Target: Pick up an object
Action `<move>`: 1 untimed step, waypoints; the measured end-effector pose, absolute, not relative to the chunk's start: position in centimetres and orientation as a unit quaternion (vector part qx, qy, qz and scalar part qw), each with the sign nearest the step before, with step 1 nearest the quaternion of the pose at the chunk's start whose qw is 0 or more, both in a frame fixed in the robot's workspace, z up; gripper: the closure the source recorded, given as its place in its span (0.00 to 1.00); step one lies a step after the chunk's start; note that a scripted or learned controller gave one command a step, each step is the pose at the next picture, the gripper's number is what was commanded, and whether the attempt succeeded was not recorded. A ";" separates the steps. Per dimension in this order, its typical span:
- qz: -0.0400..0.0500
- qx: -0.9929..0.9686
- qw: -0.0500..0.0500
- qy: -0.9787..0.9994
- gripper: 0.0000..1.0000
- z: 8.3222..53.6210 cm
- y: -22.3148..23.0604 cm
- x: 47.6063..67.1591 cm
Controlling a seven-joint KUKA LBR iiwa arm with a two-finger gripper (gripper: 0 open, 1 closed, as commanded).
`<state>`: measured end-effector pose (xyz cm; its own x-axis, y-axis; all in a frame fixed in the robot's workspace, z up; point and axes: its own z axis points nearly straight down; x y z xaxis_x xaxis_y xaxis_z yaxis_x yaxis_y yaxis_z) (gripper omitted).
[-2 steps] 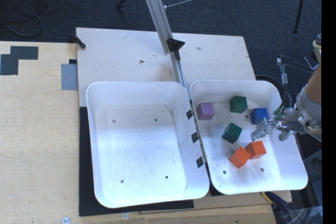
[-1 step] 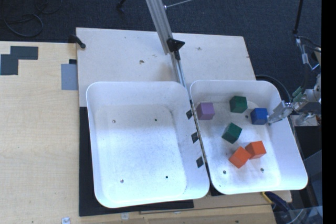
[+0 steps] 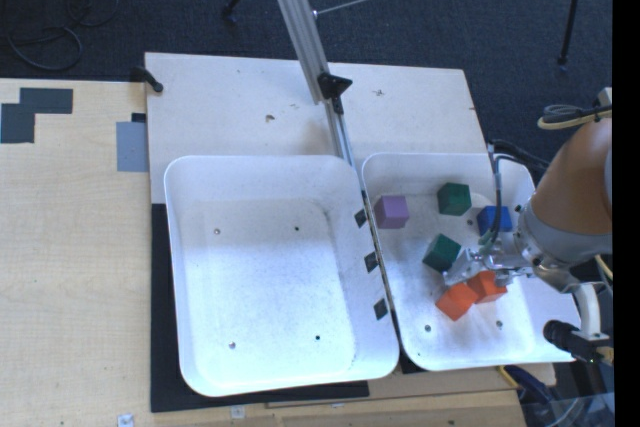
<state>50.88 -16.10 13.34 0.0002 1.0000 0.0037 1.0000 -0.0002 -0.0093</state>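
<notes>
In the right bin (image 3: 425,340), at nine o'clock, a purple cube (image 3: 391,210); at twelve a green cube (image 3: 453,198); centre, another green block (image 3: 441,252); two orange blocks (image 3: 470,294) touching the gripper (image 3: 478,267); its fingers' spread I cannot tell; blue block (image 3: 494,219) behind it.

The grey arm with its orange band (image 3: 583,177) runs out of the picture at the right, so its upper length is cut off. Its wrist hangs over the right-hand shallow white bin (image 3: 425,347) and hides part of that bin's right wall and floor. The two-finger gripper (image 3: 478,267) is small and blurred among the blocks; how its fingers stand cannot be told. The small blue block (image 3: 493,218) is partly covered by the wrist and cables. Of the two orange-red blocks, the right one (image 3: 488,286) lies partly under the gripper, and whether it is touched cannot be told.
</notes>
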 end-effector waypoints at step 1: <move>-0.001 -0.706 -0.001 -0.708 0.00 9.0 -16.2 60.3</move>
<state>60.33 -16.17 9.03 -0.0035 1.0000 0.0001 1.0000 0.0035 0.0037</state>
